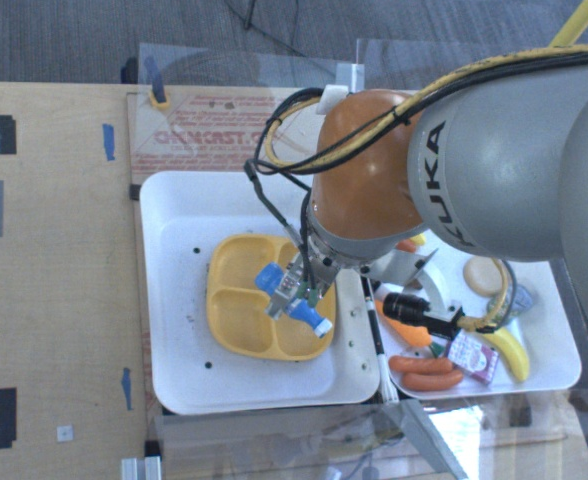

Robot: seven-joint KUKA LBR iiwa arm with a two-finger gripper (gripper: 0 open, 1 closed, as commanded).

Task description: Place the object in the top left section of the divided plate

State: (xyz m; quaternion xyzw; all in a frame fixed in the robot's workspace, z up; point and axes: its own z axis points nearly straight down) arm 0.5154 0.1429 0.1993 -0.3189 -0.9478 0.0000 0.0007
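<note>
A: What is the arm working with?

B: The two-finger gripper (299, 286) is hanging over the yellow divided plastic plate (236, 313) in the left white bin (174, 268). A small blue object with a white end (292, 303) is lying right at the fingertips, stretching from the plate's middle toward its right rim. It is sitting over the right-hand sections, not the top left one.

A: Are the jaws holding it?

B: I cannot tell. The fingers are blurring into the object, so whether they are gripping it or just touching it is unclear.

A: How is it likely to handle?

B: I am judging it as light and fairly stiff, perhaps a small tube or toy with a smooth, slippery skin. Taking it across the narrow middle looks safest; grabbing an end is asking for it to pivot.

A: Any writing?

B: "KUKA" is reading in black letters on the grey arm (504, 168). Red print is running across the cardboard sheet (214, 133) behind the bin, too faint to make out. The purple packet (474, 356) in the right bin (564, 358) is showing a label I cannot read.
</note>
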